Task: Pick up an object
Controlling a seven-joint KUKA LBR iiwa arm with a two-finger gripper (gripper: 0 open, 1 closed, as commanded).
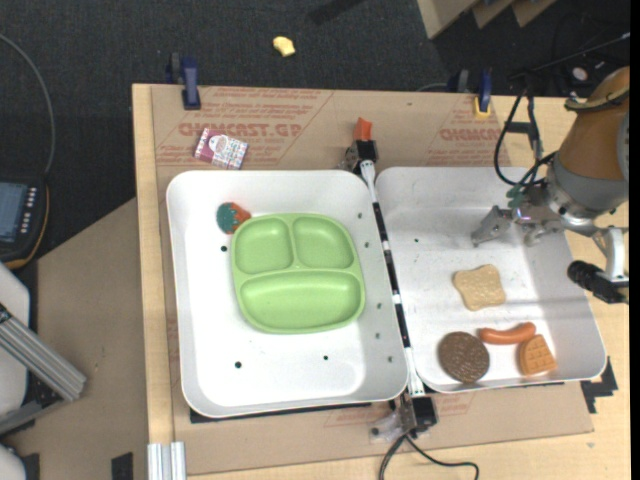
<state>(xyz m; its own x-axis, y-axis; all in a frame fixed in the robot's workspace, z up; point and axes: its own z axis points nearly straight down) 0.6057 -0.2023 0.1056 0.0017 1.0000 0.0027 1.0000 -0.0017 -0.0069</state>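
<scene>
Pincer is seen low in the right bin, above the bread; its grip cannot be told.

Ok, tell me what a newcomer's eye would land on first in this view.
The green divided plate in the middle of the left bin stands out first, with a small red and green toy at its upper left corner. Next come the toy foods low in the right bin: a slice of toast, a brown round patty, a sausage and an orange waffle piece. The tool hangs above them, near the toast.
</scene>
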